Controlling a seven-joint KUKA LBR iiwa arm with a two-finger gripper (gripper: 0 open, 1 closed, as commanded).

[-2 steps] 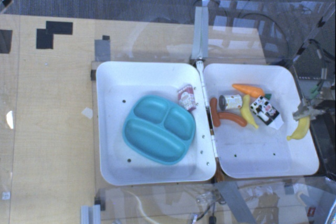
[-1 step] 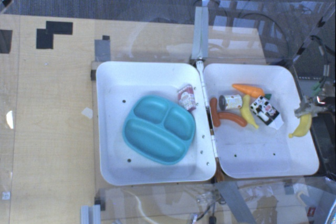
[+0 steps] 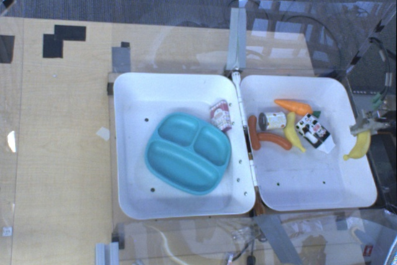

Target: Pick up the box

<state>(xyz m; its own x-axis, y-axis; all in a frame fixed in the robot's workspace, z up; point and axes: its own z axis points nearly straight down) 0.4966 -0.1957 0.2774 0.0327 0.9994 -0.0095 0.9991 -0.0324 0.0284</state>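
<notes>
Left bin (image 3: pixel 133 195) first: a blue divided plate (image 3: pixel 188 152) sits mid-bin, w/ a small red-and-white packet (image 3: pixel 221 115) tipped against the wall at the plate's 1 o'clock. Nothing there for me. Right bin (image 3: pixel 322 195) has the clutter: two sausages, one (image 3: pixel 253 131) standing along the left wall and one (image 3: pixel 274 140) lying flat, then a small can (image 3: pixel 272 120) on its side, a carrot (image 3: pixel 293 107) at the can's 1 o'clock, and a banana (image 3: pixel 293 131) touching the box's left edge. The box (image 3: pixel 314 131), white w/ black print, lies tilted around the bin's centre, toward 2 o'clock, resting on the floor. So it's not lifted yet. My gripper (image 3: pixel 366 127) is at the bin's 3 o'clock rim, well apart from the box, and a second banana (image 3: pixel 359 145) hangs right at my tip. Whether my jaws are apart or clamped on that banana, I can't tell. By my read, approach, grasp and lift on the box are all left to do.
</notes>
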